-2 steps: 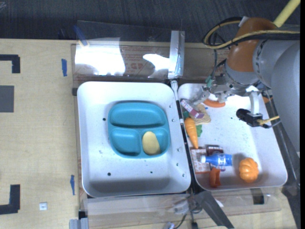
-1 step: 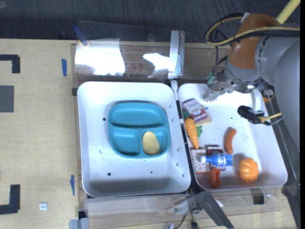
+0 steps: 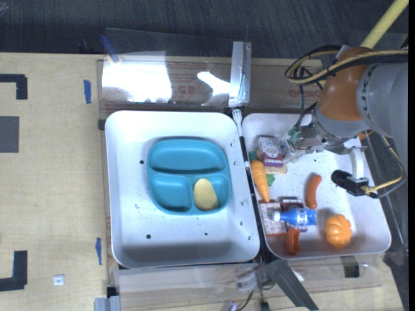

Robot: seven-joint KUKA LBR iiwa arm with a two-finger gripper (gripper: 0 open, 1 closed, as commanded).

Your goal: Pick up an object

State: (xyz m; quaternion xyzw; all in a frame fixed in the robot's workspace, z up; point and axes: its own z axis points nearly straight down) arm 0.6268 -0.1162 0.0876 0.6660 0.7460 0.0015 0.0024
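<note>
Your jaws [image 3: 299, 141] hang low in the right bin [image 3: 376, 229] (far left part), just beside the small pink-labelled packet [image 3: 270, 151]. You cannot tell whether they are apart or together. The carrot [image 3: 260, 180] lies just below the packet.

This is a robotics lab. A pale plywood bench [image 3: 45, 193] marked with black tape corners [image 3: 16, 86] carries two shallow white plastic bins [image 3: 123, 238], and bundled yellow and black cables [image 3: 310, 62] trail behind them.
</note>
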